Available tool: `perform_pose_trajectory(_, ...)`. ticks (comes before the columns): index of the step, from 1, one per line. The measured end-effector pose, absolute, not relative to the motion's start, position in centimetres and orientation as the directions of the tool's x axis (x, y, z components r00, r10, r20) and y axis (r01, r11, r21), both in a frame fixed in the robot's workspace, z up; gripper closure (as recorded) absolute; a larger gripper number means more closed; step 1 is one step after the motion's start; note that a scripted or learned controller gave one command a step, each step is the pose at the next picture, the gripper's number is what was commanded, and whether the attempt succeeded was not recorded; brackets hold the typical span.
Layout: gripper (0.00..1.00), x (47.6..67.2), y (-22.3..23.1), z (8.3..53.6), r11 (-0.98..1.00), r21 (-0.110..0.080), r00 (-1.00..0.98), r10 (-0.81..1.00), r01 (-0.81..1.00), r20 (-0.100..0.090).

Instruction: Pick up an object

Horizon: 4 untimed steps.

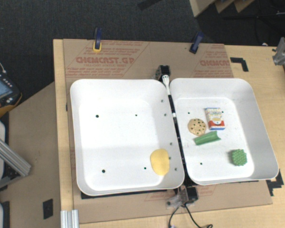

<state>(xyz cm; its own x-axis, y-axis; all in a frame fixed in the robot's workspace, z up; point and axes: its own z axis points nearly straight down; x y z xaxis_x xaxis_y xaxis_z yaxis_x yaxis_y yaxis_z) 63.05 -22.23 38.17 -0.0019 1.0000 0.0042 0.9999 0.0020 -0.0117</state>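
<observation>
Camera view from above: two white bins are seen side by side on the table (133, 56). In the left bin (85, 127) one yellow rounded lump (160, 161) is found, near the wall shared with the right bin (256, 118). In the right bin four things are laid. A round cookie (196, 126) is placed just beside a small white and red carton (214, 118). A green stick (207, 138) is laid just below the cookie, tilted. A green bumpy ball (238, 157) is set apart from them, closer to the near corner. Whether the jaws are wide, narrow or holding something cannot be told, so no place can be given relative to them.
</observation>
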Motion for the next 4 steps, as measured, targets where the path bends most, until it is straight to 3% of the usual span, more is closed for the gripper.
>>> perform_pose_trajectory(1, 1.0, 63.7, -22.3, 41.1, 0.002, 0.005, -0.002, 1.0, 1.0, -0.003)
perform_pose_trajectory(2, 1.0, 63.5, -22.3, 45.0, 0.002, 0.008, -0.002, 1.0, 1.0, -0.004)
perform_pose_trajectory(3, 1.0, 62.0, -22.3, 50.9, 0.002, 0.011, -0.002, 1.0, 1.0, -0.005)
perform_pose_trajectory(4, 1.0, 66.5, -22.2, 35.8, 0.002, -0.012, -0.002, 1.0, 1.0, 0.004)
